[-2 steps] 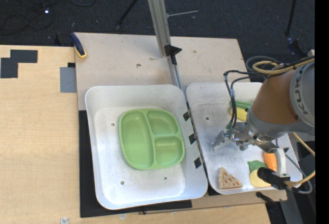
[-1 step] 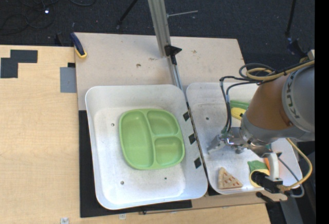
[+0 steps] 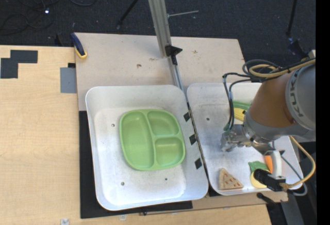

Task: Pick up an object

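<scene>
The arm [image 3: 281,105] reaches in from the right and bends down over the right-hand bin [image 3: 209,110], its orange band broad and bright above the wrist; the gripper [image 3: 230,142] hangs low over the bin's bare white floor, near the middle of that bin; from where I stand its tip is a small grey huddle of metal, and I cannot tell whether it is parted or closed, nor whether anything is in it.

The things to be picked lie in the near right part of that same bin; a triangular tan piece like a pizza slice [image 3: 228,180] lies flat just below the gripper, apart from it; to its right sits a small green piece [image 3: 256,166], and beside that a yellow piece [image 3: 259,179] at the bin's near edge; an orange and white thing [image 3: 269,159] lies just beyond them, partly hidden by the arm; a yellow-green item [image 3: 238,112] peeks out behind the wrist, against the far side.

The left-hand bin [image 3: 103,131] holds a green divided plate [image 3: 152,139], lying flat with three compartments, well apart from the arm; black cables [image 3: 229,90] loop down from the arm toward the gripper.
</scene>
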